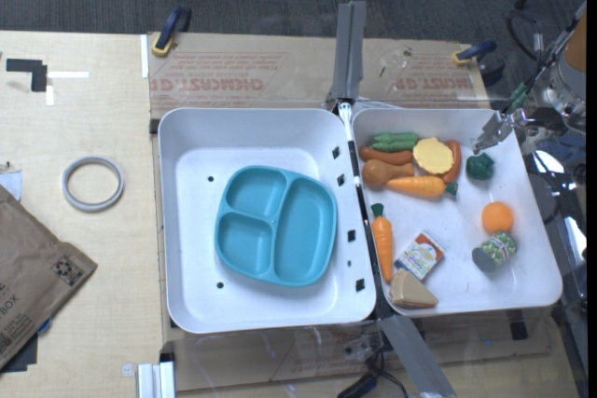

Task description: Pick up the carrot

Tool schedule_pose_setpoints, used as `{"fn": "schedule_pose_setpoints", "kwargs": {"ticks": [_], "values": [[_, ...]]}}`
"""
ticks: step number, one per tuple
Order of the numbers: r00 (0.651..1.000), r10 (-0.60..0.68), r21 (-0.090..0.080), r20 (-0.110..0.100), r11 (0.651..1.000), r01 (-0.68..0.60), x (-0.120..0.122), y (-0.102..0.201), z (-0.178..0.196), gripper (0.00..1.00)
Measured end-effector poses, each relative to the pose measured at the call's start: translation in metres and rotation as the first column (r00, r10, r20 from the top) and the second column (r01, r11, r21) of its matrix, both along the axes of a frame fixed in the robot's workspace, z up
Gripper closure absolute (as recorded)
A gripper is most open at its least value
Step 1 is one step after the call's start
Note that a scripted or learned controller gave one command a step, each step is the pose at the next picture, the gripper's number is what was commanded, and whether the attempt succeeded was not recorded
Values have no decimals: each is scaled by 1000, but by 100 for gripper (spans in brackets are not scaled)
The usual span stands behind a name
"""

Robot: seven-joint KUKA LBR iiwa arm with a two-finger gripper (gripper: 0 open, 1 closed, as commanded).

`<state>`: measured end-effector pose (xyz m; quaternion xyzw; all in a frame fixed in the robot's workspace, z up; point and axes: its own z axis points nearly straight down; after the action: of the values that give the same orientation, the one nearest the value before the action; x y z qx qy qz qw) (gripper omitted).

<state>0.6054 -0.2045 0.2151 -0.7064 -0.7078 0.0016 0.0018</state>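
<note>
L bin: teal three-section plastic plate (276,226). R bin's L edge – small orange carrot w/ green top (382,242), untouched. Gripper (489,137) at upper R rim, nothing held – fingers' spread: can't tell. Pick not yet begun

two carrots (417,186) (382,244), one blue tray (276,226), two bins (177,200) (536,284)

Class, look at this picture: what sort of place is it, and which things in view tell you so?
Probably a robotics lab test bench, not a kitchen. Two white bins sit on clamped cardboard, toy food such as a carrot fills the right one, and a gripper reaches in from the right over office carpet.
</note>
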Motion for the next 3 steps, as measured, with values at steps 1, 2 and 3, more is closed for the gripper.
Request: {"fn": "schedule_pose_setpoints", "kwargs": {"ticks": [1, 2, 3], "values": [[1000, 12, -2, 4, 1000, -12, 25, 31, -91, 0], [959, 282, -3, 4, 959, -282, 17, 17, 28, 0], [981, 192, 0, 1, 981, -192, 31, 66, -78, 0]]}}
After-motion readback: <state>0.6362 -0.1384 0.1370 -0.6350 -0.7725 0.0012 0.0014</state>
